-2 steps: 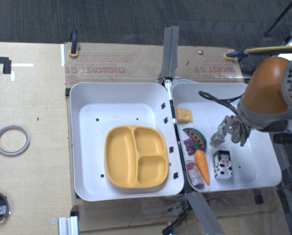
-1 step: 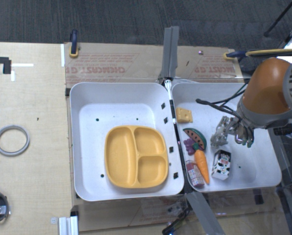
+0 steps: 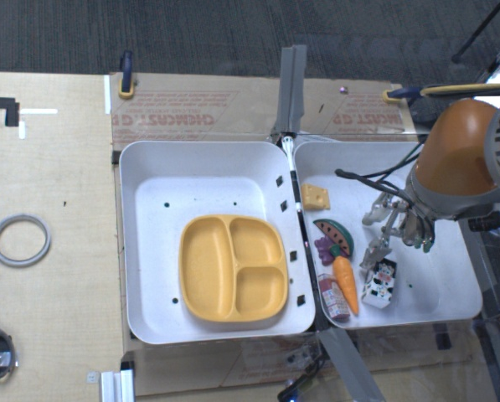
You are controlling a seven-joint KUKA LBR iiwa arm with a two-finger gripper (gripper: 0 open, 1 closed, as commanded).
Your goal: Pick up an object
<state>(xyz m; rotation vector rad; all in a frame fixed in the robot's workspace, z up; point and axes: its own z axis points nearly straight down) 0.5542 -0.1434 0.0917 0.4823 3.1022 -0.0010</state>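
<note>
The approach step, I judge: gripper (image 3: 375, 258), fingers spread and holding nothing, hangs over the right bin (image 3: 438, 304); carrot (image 3: 345, 284) lies just beside; next, descend and pinch.

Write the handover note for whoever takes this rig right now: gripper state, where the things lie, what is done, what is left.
Gripper: hangs low in the right bin, just above a small black-and-white toy; nothing visibly held.
Right bin, along its left side: cheese wedge, watermelon slice, purple grapes, carrot, a dark red item.
Left bin: yellow divided plate.
Done: nothing lifted.
Left: grasp and lift one object, likely the toy.
</note>
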